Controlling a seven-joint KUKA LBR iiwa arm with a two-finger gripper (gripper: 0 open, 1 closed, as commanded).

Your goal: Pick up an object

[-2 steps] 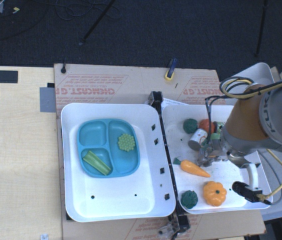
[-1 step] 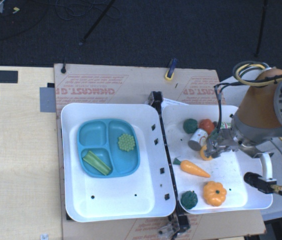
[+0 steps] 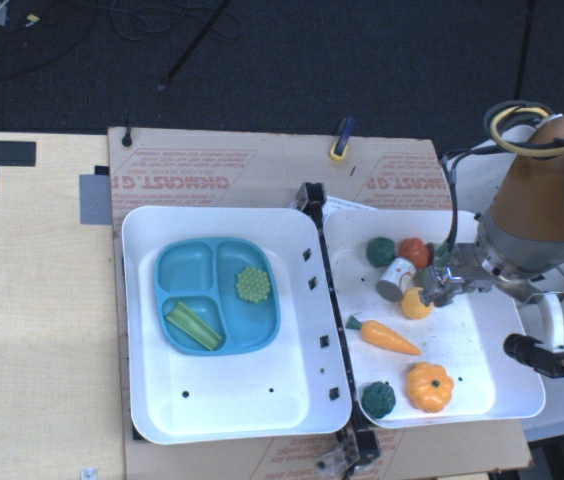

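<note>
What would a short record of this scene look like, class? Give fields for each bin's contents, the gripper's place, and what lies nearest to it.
left bin: blue divided plate holding a green pea cluster and a green pod
right bin: carrot, orange pumpkin, two dark green pieces, red piece, small can, yellow piece
gripper: low over the right bin
nearest to gripper: yellow piece

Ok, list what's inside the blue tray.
The blue tray in the left bin holds a green bumpy round piece in its right compartment and a green pod in its lower compartment. Nothing covers them.
</note>
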